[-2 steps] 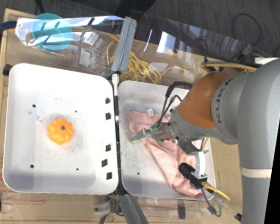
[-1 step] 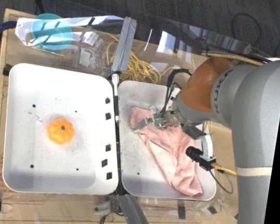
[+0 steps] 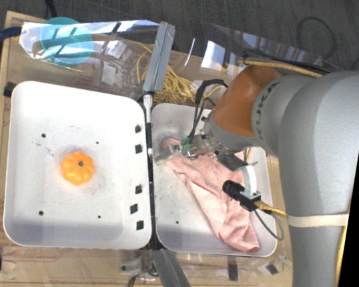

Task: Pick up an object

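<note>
A pink cloth (image 3: 220, 203) lies crumpled across the right bin (image 3: 172, 229), running from its upper middle down toward the lower right corner. The hand (image 3: 182, 148) sits low at the cloth's upper left end, apparently touching it; whether it is wide or narrow I cannot tell. To do this well, pinch a raised fold, not flat fabric, and lift straight up. An orange pumpkin-like toy (image 3: 78, 167) rests alone in the left bin (image 3: 37, 103).
</note>
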`<state>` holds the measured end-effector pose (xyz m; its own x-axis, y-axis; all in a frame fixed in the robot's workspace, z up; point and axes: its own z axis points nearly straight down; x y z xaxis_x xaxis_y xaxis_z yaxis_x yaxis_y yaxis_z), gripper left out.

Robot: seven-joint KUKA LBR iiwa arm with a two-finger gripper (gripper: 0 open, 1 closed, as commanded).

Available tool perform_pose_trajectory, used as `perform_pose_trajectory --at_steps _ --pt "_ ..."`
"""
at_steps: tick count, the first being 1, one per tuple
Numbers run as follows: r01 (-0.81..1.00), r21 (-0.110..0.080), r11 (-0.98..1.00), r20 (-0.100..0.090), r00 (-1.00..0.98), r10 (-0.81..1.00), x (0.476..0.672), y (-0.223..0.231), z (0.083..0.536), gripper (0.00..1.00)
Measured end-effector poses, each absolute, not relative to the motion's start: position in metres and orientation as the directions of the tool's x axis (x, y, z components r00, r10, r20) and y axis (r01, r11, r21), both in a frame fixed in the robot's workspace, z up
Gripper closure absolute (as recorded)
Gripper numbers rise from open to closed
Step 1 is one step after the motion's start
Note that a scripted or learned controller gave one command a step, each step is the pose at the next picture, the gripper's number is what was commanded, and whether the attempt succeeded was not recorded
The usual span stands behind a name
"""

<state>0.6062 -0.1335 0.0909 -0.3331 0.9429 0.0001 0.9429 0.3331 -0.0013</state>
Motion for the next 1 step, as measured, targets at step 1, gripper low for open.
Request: perform_pose_trajectory --at_steps 1 --pt "0.941 -0.003 0.338 0.001 -0.338 0.941 0.6067 -0.1332 0.0996 1.00"
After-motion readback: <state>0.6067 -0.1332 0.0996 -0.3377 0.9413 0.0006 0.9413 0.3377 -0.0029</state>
